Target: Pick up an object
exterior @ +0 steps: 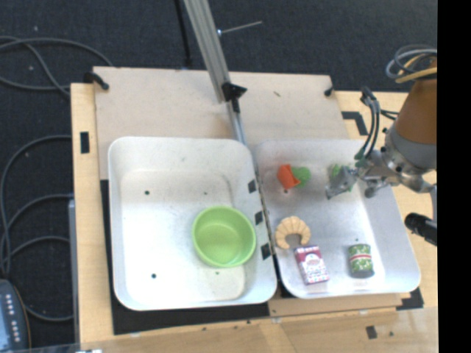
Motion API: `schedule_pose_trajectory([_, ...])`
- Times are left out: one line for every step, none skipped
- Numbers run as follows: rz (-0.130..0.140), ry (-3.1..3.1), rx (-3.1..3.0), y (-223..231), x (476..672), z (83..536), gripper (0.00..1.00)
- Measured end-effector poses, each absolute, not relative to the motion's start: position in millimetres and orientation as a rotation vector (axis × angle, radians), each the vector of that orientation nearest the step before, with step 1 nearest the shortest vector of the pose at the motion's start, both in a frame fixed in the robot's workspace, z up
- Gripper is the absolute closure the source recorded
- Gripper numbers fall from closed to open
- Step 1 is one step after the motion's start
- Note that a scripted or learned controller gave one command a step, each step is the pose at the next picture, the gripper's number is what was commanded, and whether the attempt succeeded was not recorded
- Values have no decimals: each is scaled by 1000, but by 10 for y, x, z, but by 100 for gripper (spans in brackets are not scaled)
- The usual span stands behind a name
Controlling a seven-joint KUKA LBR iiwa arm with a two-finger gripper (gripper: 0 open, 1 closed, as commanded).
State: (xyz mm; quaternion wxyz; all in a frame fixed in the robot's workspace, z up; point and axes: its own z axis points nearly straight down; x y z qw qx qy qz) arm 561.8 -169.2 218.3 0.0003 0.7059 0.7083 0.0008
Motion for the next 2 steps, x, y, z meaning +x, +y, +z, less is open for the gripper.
schedule_pose_trajectory([3,2224,2218,-1693,5618,2183,0])
schedule_pose_trajectory([-6,2220,2223,-1739,5702,1693,0])
